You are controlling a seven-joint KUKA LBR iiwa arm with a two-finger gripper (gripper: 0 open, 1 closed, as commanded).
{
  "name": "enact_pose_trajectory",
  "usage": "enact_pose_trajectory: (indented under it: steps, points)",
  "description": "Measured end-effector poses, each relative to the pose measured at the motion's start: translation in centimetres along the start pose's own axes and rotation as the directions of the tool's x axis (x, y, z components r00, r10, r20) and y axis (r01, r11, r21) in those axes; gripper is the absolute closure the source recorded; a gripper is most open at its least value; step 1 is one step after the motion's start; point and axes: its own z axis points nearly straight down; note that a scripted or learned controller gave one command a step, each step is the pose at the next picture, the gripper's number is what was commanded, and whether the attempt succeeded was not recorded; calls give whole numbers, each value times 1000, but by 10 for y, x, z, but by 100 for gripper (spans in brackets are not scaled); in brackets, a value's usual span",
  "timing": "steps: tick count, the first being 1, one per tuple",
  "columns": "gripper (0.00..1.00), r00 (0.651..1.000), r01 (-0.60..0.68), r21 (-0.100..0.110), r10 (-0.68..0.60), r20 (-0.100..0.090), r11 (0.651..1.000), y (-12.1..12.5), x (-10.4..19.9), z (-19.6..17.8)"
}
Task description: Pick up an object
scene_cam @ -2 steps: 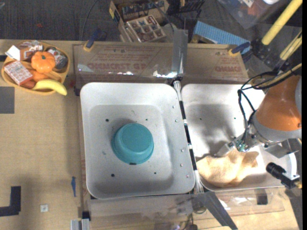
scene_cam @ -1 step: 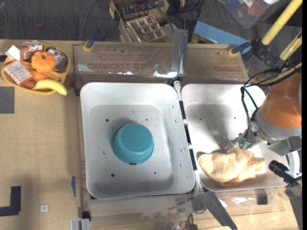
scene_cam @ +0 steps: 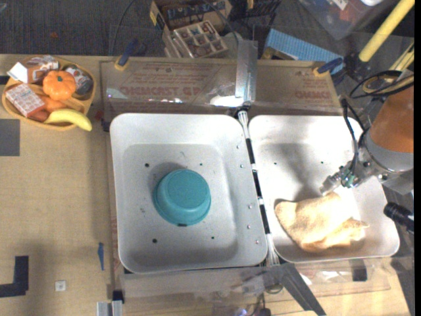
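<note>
I see the gripper (scene_cam: 337,180) at the right of the frame, over the right bin (scene_cam: 296,133), just above the tan cloth (scene_cam: 319,224) at lower right. A teal bowl (scene_cam: 183,196) sits upside down in the left bin (scene_cam: 131,137).

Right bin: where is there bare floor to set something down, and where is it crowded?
The right bin has bare floor across its far half, from the centre divider to the gripper. Its near half is crowded by the tan cloth. The left bin has bare floor all around the teal bowl.
</note>
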Motion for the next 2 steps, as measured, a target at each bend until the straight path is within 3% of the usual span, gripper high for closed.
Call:
enact_pose_trajectory:
  steps: [1, 2]
  points:
    - [0, 1000, 0, 0, 0, 0, 1000, 0, 0, 0]
    - [0, 1000, 12, -6, -12, 5, 1000, 77, 13, 60]
